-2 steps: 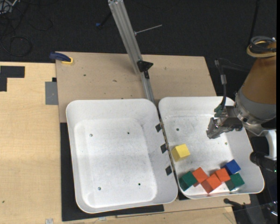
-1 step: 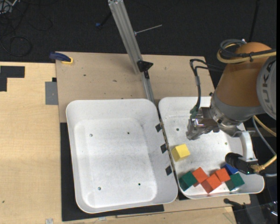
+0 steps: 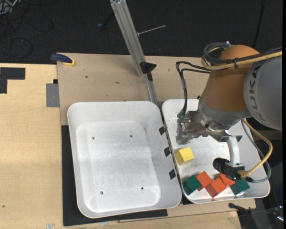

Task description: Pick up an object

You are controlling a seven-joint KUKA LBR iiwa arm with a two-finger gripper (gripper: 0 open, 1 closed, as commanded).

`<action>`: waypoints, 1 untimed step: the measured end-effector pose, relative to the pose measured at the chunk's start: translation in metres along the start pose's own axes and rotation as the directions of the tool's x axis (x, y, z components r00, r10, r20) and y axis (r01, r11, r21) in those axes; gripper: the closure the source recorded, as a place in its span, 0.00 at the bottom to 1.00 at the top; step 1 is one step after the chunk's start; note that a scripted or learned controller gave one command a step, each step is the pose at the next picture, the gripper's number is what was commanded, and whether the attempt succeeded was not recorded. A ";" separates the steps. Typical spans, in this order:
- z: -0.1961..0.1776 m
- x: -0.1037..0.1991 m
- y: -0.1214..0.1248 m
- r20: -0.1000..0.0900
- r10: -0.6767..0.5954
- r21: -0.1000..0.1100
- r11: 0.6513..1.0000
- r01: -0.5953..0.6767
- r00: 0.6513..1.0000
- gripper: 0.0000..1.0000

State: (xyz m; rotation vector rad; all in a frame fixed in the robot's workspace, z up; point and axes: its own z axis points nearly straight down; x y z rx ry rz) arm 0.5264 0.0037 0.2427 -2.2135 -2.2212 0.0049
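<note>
Pincer [image 3: 185,136] hangs just above-left of small yellow plastic cube [image 3: 185,155], its state unclear; descending off-centre could nudge the cube aside.

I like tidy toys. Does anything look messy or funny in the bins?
Nothing looks broken or spilled. The green and orange blocks are bunched in the right bin's near corner, and the yellow block sits apart, just below the gripper.

Grey arm [image 3: 257,94] reaching in from right, orange-banded wrist bent down, claw [image 3: 183,136] lowered
</note>
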 end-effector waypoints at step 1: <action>-0.003 0.057 0.002 0.000 -0.002 -0.003 1.000 0.002 1.000 1.00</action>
